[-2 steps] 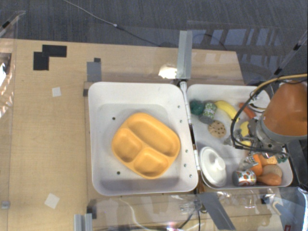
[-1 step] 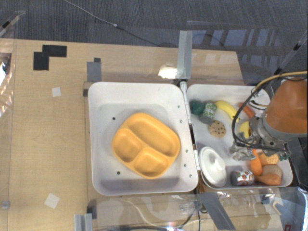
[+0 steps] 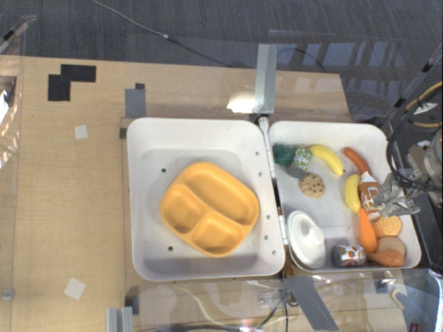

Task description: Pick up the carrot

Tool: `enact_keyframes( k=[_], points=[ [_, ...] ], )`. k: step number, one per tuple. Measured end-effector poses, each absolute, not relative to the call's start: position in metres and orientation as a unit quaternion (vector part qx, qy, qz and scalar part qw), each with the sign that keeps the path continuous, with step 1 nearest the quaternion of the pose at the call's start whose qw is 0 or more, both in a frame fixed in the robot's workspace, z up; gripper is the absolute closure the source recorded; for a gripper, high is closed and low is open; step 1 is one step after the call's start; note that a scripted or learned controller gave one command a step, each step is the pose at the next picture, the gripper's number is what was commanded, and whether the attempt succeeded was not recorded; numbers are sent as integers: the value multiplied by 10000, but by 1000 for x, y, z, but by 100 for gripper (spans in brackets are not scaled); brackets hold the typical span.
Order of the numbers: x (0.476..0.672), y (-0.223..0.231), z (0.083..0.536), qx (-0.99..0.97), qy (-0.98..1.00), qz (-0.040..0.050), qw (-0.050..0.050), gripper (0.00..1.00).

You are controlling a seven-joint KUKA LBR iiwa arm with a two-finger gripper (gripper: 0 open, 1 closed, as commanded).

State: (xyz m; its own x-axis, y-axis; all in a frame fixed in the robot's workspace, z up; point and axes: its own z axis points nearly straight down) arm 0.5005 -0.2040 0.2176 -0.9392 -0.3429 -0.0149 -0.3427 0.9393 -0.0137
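the gripper [image 3: 389, 200], its opening impossible to judge, hovers at the right bin's [image 3: 325, 131] right side, just above and right of the carrot [image 3: 366, 230], which lies lengthwise, pointing toward the near rim, between a white bowl [image 3: 305, 237] and a cracker [image 3: 389, 225].

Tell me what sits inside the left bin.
A yellow divided plate lies in the left bin. Whatever is beneath the plate is covered.

Arm [image 3: 430, 159] cut off at right edge — gripper [image 3: 393, 198] blurred
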Motion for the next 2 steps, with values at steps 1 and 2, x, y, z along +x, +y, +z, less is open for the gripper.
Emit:
enact_keyframes(
  k=[1, 2],
  points=[
    [511, -147, 112, -1520, 9884, 28, 0, 100],
    [510, -154, 219, -1733, 9848, -41, 96, 100]
  ],
)
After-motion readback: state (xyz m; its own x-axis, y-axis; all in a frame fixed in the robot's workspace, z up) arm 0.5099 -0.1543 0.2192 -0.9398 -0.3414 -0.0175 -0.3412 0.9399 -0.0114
